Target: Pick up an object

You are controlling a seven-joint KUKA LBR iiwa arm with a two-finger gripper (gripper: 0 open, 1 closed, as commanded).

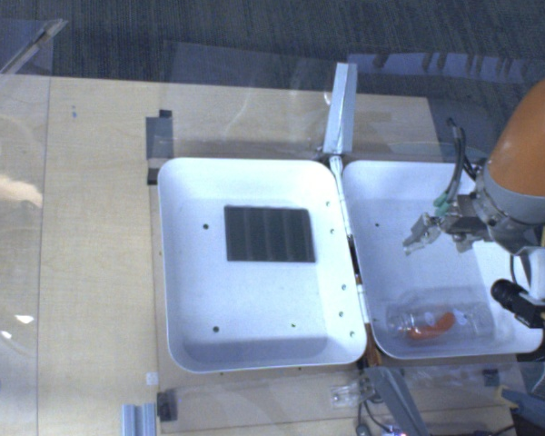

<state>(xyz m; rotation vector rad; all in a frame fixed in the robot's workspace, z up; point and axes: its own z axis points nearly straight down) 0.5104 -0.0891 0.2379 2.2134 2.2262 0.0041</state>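
One object to grab: a clear plastic bottle (433, 321) with something orange inside, lying near the right bin's (381, 243) front edge. The gripper (421, 234) hovers above-left, empty (open or closed, can't tell), so it's the approach step; next it probably needs to shift over the bottle and descend.

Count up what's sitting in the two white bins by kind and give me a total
Dark grey ribbed rectangular pad, left bin: 1
Clear plastic bottle with orange inside, right bin: 1
Total: 2
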